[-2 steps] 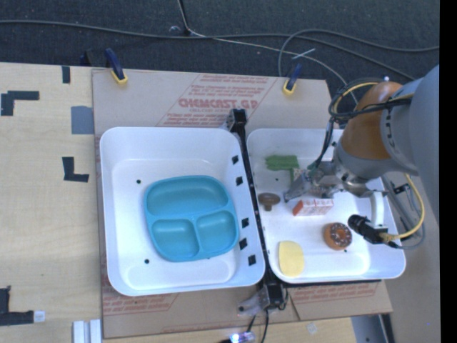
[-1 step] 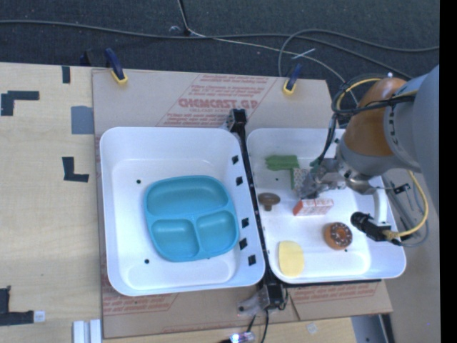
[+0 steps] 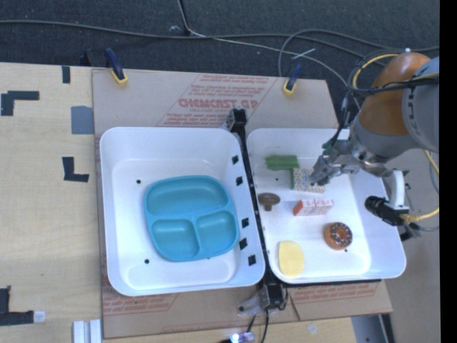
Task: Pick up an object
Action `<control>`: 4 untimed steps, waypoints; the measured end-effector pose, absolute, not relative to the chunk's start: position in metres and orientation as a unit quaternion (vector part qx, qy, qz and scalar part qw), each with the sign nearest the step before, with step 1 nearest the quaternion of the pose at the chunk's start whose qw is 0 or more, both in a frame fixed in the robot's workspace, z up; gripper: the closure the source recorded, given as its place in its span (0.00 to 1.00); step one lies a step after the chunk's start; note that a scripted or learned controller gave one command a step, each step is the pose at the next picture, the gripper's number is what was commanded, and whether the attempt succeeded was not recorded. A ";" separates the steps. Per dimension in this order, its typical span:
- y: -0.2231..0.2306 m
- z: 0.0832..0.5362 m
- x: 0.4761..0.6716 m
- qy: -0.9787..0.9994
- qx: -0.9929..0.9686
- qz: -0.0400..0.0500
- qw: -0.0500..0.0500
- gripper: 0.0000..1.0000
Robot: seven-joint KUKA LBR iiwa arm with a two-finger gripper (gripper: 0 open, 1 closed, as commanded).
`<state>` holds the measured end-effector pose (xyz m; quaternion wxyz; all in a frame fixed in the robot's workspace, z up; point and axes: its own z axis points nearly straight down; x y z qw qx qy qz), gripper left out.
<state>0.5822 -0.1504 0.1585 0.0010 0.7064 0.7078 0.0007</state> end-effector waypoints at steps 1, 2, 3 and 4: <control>-0.150 0.201 0.584 0.708 0.706 0.001 0.001 1.00; -0.149 0.263 0.582 0.708 0.707 0.001 0.002 1.00; -0.097 0.254 0.595 0.708 0.706 0.000 0.000 1.00; -0.046 0.239 0.593 0.708 0.706 -0.001 0.000 1.00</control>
